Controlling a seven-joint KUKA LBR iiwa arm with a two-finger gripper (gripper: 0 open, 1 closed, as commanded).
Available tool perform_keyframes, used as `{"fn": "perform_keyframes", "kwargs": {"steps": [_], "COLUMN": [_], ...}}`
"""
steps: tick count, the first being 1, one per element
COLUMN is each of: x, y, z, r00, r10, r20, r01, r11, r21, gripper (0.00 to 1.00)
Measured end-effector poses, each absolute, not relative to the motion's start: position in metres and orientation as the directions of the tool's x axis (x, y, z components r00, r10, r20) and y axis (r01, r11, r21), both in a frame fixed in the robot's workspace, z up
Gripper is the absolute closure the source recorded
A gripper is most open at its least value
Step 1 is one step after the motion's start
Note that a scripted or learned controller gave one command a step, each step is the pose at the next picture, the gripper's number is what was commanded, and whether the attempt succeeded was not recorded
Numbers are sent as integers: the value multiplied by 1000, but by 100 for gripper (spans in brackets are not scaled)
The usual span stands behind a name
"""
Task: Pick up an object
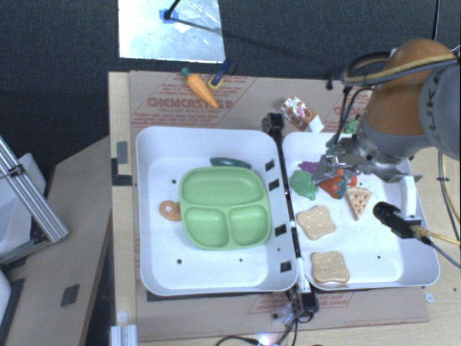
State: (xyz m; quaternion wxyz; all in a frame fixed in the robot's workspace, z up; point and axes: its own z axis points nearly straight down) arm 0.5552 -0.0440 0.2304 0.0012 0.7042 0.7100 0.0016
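Observation:
My gripper [334, 170] hangs low over the back left of the right bin [418, 265]. Right beneath it lie a red-orange toy piece [333, 187] and a purple piece [311, 167], and the gripper partly covers both. A green leafy toy [302, 184] sits just to its left by the bin wall. A pizza slice [357, 202] lies to the right of the red piece. Two bread slices, one [315, 222] and another [330, 267], lie nearer the front. Nothing is visibly held.
The left bin [155, 265] holds a green divided plate [223, 206], a small orange ring [170, 210] and a dark green piece [230, 162] behind the plate. Behind the bins on the cardboard lie a toy carrot [202, 90] and a small printed packet [298, 112].

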Motion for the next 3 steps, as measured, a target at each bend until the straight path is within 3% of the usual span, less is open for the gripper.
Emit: {"fn": "perform_keyframes", "kwargs": {"steps": [1, 3], "x": [572, 575], "y": [-22, -34], "z": [227, 215], "r00": [-7, -2], "r10": [1000, 1000], "r20": [0, -1], "r01": [1000, 1000], "r11": [7, 2], "r21": [3, 1], "gripper": [100, 100]}}
